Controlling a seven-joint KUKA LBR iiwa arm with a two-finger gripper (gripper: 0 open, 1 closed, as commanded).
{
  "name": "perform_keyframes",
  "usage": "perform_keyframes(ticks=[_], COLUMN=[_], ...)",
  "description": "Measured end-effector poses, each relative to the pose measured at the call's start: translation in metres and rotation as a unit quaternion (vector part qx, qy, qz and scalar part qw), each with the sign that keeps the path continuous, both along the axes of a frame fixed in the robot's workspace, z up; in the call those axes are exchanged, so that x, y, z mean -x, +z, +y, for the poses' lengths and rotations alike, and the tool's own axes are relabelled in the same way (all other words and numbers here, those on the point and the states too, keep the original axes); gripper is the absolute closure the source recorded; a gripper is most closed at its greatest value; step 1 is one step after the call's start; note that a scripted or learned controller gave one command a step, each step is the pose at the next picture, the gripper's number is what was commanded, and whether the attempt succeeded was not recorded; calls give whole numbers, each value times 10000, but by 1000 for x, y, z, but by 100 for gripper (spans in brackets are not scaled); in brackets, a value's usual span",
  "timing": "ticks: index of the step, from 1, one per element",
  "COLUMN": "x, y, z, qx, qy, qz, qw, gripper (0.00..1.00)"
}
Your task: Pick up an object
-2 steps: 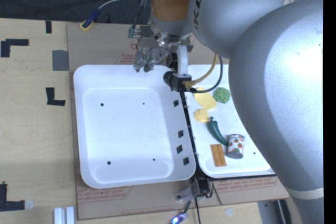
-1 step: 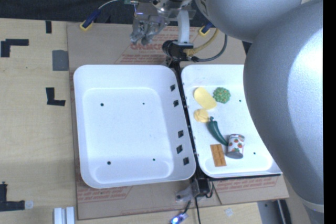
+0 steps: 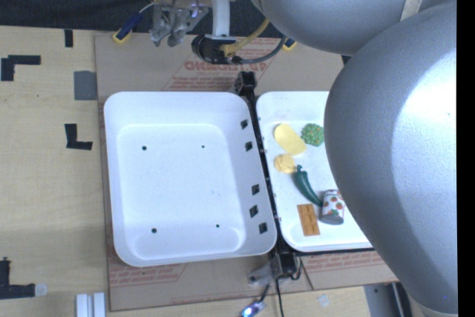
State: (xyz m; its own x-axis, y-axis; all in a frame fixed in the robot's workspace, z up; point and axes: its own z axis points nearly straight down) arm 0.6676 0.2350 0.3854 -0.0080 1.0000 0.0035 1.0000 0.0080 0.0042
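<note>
Nearest the camera, the grey rounded body of the arm [image 3: 401, 130] bulks across the right side of the view and covers much of the right shallow white plastic bin [image 3: 276, 223], so only that bin's left strip can be read. On that strip lie the candidates for the pick, loosely clustered but mostly apart, which should leave room for fingers around each: a flat orange rectangular block [image 3: 308, 220] near the front, a small grey and red-spotted piece [image 3: 332, 207] just beside it and touching the arm's outline, a dark green pepper-shaped toy [image 3: 305, 184], a small yellow lump [image 3: 284, 162], a larger yellow rounded piece [image 3: 289, 138], and a green bumpy ball [image 3: 313, 134]. To the left, the left shallow white plastic bin [image 3: 119, 182] sits edge to edge with the right one, joined along a black clipped seam. Farthest away, past both bins and over the brown cardboard sheet [image 3: 215, 70], hangs the metal two-finger gripper [image 3: 169, 37], well apart from every object, holding nothing; its fingertips look close together, but whether the jaws are apart cannot be told. The arm's own bulk is judged the main obstruction to viewing the objects.
</note>
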Motion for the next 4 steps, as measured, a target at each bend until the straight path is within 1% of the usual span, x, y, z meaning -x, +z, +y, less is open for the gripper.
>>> perform_keyframes(ticks=[1, 2, 3, 4], x=[0, 75, 189, 168], y=[118, 153, 63, 155], z=[0, -1, -1, -1], qx=[-5, 6, 39, -1], qy=[-13, -11, -5, -22], qz=[-40, 17, 90, -18], qw=[10000, 10000, 10000, 10000], gripper=[100, 100, 100, 100])
